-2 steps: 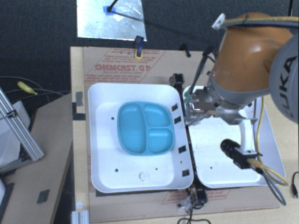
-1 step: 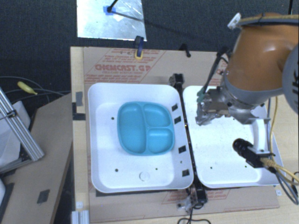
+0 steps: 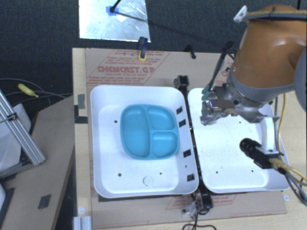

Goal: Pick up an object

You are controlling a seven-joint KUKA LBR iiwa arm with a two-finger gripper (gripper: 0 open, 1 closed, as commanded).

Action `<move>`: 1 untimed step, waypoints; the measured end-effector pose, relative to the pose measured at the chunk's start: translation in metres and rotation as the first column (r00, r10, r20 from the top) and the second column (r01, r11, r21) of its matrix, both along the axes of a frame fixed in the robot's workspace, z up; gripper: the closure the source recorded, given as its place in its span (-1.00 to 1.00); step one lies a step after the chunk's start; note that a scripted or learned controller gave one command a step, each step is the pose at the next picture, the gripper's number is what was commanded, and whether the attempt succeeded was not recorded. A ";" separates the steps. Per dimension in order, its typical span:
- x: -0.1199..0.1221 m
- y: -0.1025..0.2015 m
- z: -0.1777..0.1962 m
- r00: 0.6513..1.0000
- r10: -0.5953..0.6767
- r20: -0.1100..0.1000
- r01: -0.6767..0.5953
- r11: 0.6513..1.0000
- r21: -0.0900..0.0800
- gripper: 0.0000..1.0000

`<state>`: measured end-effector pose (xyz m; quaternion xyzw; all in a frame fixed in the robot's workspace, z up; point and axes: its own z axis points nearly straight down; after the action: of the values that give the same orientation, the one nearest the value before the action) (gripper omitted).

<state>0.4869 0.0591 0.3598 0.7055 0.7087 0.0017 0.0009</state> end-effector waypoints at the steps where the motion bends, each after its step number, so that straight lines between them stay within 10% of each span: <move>1: 0.000 -0.029 0.004 1.000 -0.006 0.000 0.006 1.000 -0.001 1.00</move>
<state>0.4872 0.0304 0.3640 0.7075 0.7067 0.0013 0.0015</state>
